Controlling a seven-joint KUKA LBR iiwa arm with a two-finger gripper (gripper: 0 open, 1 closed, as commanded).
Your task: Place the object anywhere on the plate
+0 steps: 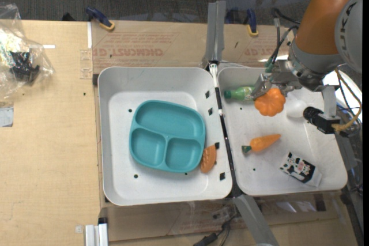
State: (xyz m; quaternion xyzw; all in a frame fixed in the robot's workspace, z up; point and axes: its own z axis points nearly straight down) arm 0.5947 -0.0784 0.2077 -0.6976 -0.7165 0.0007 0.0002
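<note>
We see our claw [266, 89] near the far edge of the right bin [323, 181], seemingly closed on the orange pumpkin [270, 102], well apart from the teal plate [167, 136] in the left bin [115, 124]. We judge the pumpkin light, smooth and rounded, so gripping across its middle should resist slipping.

Plate [167, 135] compartments bare, open from above; orange piece [208, 158] touching right rim; divider wall [219, 118] beside.

Orange pumpkin [270, 102] over right bin [328, 178]; plate [167, 135] left.
</note>
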